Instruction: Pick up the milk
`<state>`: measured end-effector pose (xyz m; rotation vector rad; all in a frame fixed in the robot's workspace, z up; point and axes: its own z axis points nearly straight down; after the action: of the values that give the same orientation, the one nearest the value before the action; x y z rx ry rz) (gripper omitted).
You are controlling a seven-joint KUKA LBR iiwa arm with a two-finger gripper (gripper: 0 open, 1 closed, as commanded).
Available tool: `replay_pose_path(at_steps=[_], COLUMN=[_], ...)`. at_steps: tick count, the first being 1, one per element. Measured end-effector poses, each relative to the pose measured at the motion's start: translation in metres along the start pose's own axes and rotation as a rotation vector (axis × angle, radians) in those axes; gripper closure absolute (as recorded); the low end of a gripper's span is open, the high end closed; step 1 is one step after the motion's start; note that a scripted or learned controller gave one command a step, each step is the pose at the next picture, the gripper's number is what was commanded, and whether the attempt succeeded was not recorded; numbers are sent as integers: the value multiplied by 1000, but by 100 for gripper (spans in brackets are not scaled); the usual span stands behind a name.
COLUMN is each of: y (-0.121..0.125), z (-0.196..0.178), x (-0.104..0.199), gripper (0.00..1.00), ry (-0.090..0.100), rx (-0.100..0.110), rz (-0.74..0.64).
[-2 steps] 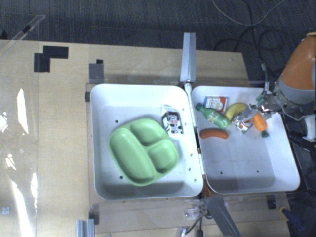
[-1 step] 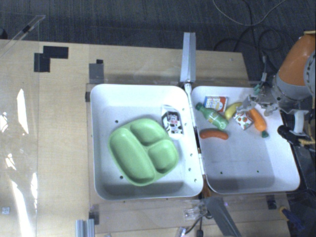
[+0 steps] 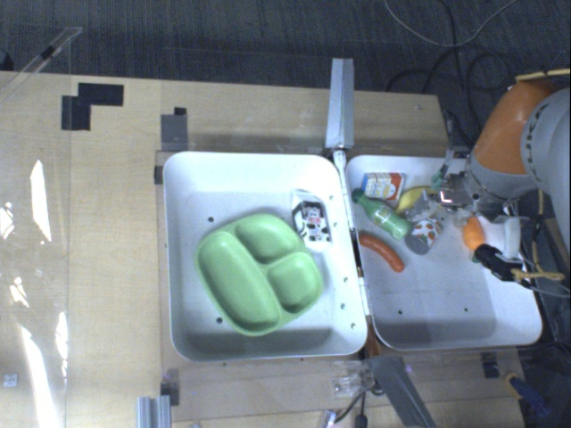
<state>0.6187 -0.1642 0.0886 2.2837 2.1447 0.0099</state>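
Milk (image 3: 310,220) lies in left bin (image 3: 183,239), against its right wall, just beside green tray (image 3: 254,270), long axis roughly 12-to-6. Gripper (image 3: 451,193) hovers over right bin (image 3: 446,315), well apart; milk lies toward 9 o'clock. Grip state: cannot tell.

Gripper (image 3: 449,194) low over the right bin's (image 3: 446,315) far right part, yellow toy (image 3: 410,200), green bottle (image 3: 382,216) and small can (image 3: 423,233) just beside its fingers, red sausage (image 3: 382,251) further off, milk carton (image 3: 311,220) well apart in the left bin (image 3: 192,194), touching the green divided plate (image 3: 259,271)
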Motion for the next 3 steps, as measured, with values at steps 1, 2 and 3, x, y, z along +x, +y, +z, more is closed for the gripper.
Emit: replay_pose_path(at_steps=[1, 2, 3], y=[3, 3, -72], z=[-12, -12, -4], x=[2, 2, -10], gripper=[100, 0, 0], ry=[0, 0, 14], rx=[-6, -6, -7], rz=[-6, -6, 225])
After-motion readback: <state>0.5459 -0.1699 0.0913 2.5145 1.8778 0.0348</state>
